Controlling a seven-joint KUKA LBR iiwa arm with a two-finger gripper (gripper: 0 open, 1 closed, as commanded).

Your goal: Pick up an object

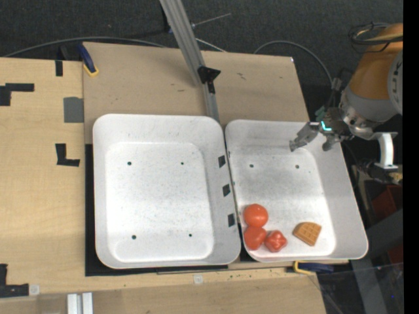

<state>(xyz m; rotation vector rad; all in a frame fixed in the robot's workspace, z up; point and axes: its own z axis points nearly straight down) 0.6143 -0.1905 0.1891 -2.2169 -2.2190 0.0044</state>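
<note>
Claw (316, 136) sits over the far right corner of the right bin (340, 195), fingers spread wide, nothing between them. Landmark is the right bin: three red tomato-like pieces (256, 215) are clustered at its near left corner, one above, two touching below it. Tan waffle-like cracker (308, 233) lies just right of that cluster, near the bin's front rim, apart from it. All objects are well apart from the claw. Left bin (157, 188) touches the right bin's left edge on the tabletop (39, 142).
</note>
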